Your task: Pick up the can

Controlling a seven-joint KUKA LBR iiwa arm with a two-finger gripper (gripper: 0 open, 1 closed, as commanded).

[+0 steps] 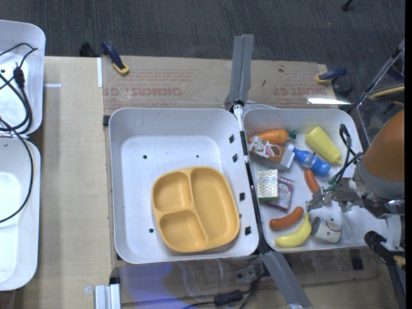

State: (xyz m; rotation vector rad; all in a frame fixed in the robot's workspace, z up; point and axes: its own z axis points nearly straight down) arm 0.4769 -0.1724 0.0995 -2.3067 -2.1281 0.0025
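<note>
While the arm (pixel 386 159) leans in from the right with its orange band over the right bin (pixel 351 116), its gripper (pixel 324 199) hangs low over the clutter there, and whether the jaws are wide or narrow I cannot tell. The can (pixel 268 185) stands near the bin's left wall, well apart from the gripper. A sausage (pixel 286 219) and banana (pixel 294 235) lie below. The left bin (pixel 129 134) holds a yellow tray (pixel 193 208)

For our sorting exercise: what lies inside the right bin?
In the right bin: carrot, yellow bottle, blue bottle, sausage, banana, can, packets. The arm covers its right side.
</note>
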